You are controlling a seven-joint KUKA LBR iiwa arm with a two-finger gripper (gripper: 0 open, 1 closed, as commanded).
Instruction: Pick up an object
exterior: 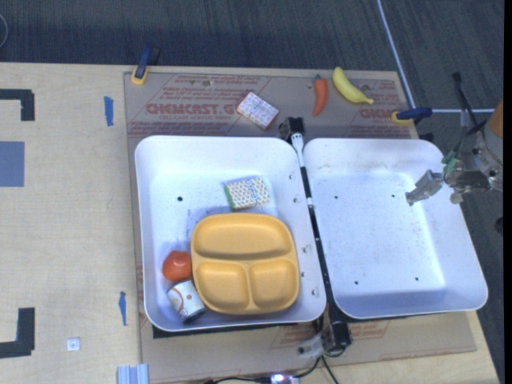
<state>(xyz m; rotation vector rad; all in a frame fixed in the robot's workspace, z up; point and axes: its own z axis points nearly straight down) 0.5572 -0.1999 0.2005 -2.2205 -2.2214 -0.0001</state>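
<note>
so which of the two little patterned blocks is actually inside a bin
The green-patterned block: it lies in the left bin, just behind the yellow divided tray. The pink-patterned block lies outside, on the board behind the bins.

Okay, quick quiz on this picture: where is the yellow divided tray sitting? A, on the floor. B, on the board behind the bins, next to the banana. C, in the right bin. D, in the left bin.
D: the yellow divided tray lies inside the left bin, beside a small patterned box and an orange ball; the banana is on the board behind the bins.
</note>
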